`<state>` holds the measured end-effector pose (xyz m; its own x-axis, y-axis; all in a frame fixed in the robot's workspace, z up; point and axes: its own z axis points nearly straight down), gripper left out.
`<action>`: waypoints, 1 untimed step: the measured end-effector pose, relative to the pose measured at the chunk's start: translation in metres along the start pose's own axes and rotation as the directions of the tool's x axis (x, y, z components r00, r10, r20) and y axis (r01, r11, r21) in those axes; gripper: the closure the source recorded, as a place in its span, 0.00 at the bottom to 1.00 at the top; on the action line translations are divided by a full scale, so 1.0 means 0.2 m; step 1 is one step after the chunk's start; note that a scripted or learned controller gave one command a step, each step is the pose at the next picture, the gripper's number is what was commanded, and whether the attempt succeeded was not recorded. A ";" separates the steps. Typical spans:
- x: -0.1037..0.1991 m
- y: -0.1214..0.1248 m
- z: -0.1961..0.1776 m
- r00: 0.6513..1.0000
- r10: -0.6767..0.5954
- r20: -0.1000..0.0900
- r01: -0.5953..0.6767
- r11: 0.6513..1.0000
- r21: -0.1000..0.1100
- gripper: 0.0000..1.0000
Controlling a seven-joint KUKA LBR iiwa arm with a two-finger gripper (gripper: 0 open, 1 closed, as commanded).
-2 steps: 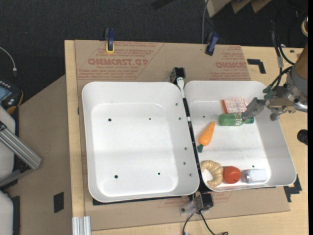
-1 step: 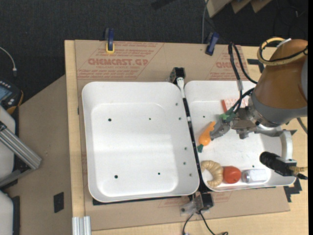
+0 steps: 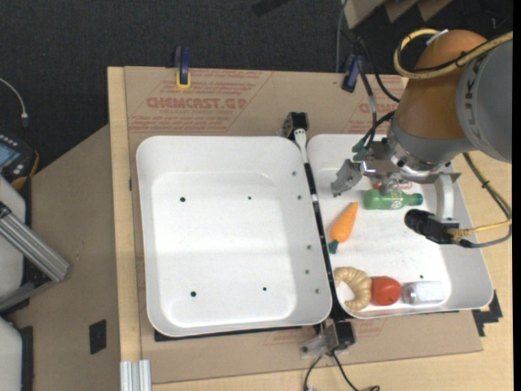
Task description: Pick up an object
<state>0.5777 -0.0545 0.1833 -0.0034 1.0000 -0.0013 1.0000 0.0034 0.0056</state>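
My gripper [image 3: 352, 177] hangs over the far part of the right bin [image 3: 468, 267], with the grey and orange arm reaching in from the right. Just to its right, partly under the wrist, lies a green object [image 3: 391, 199] with a white part. An orange carrot [image 3: 344, 222] lies below the gripper, near the bin's left wall and apart from it. Along the bin's near edge sit a tan croissant-shaped thing [image 3: 354, 285], a red tomato-like ball [image 3: 386, 290] and a clear bottle-like item [image 3: 425, 292]. I see nothing held by the gripper.
The left bin [image 3: 151, 218] is a shallow white tray beside the right one, with a black divider strip [image 3: 313, 210] between them. Both stand on a cardboard sheet [image 3: 220, 96] held by blue clamps at the far edge.
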 end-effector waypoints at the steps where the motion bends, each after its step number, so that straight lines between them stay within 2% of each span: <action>1: -0.18 0.00 -0.01 1.000 0.006 0.001 -0.006 1.000 0.003 0.00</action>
<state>0.5782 -0.0912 0.1847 0.0022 1.0000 -0.0018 1.0000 -0.0021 0.0029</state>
